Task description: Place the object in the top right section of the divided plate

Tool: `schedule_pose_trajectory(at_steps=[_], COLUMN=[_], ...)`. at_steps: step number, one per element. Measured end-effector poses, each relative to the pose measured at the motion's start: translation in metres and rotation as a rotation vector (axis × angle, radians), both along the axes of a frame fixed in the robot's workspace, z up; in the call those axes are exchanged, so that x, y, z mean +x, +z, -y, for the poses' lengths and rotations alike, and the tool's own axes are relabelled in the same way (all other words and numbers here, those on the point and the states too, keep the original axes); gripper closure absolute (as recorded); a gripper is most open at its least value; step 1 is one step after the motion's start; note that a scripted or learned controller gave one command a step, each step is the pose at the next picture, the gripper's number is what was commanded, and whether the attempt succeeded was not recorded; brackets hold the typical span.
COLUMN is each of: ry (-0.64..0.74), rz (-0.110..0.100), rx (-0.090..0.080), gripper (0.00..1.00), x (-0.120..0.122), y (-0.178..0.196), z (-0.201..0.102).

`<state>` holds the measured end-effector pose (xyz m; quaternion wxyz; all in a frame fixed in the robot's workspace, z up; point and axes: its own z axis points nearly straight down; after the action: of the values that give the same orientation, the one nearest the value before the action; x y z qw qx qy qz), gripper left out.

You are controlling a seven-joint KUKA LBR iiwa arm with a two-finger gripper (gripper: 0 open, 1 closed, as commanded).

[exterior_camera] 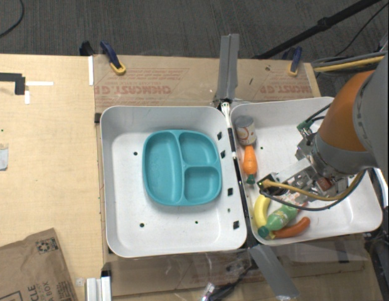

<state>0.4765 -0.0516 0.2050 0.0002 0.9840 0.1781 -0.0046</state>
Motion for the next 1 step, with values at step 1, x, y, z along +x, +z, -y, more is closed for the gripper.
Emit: schedule_pose_trajectory(at_steps=[1], ry=[0.167], rz=[0.003], rx=[0.001], gripper=[1.0], x=[0.0675], y=[-0.0027], z=[-0.0306])
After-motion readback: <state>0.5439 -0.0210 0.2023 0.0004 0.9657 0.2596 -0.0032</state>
